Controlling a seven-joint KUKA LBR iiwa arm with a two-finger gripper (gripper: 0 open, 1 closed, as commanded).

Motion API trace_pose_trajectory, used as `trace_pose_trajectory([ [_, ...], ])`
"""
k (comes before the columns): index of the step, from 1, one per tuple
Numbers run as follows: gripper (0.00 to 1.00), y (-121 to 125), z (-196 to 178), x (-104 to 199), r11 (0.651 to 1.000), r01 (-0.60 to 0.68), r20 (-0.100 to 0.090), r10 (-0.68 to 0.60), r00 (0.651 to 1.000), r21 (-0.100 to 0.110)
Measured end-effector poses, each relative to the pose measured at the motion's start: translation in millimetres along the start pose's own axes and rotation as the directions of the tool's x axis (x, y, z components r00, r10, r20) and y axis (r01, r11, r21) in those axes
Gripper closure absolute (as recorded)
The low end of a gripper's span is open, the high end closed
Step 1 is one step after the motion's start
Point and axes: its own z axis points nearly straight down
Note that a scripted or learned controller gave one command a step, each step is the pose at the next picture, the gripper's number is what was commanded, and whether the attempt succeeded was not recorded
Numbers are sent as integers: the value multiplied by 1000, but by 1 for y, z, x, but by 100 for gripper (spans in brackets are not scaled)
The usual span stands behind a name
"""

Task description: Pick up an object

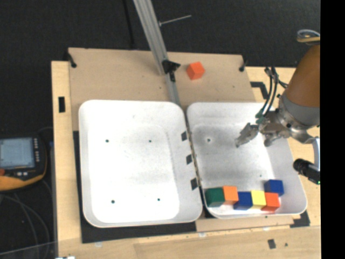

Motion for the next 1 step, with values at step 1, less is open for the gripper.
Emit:
trace_pose_trajectory([
  [1, 0, -23, 96, -21, 1000, 0, 0, 0, 1000, 12],
])
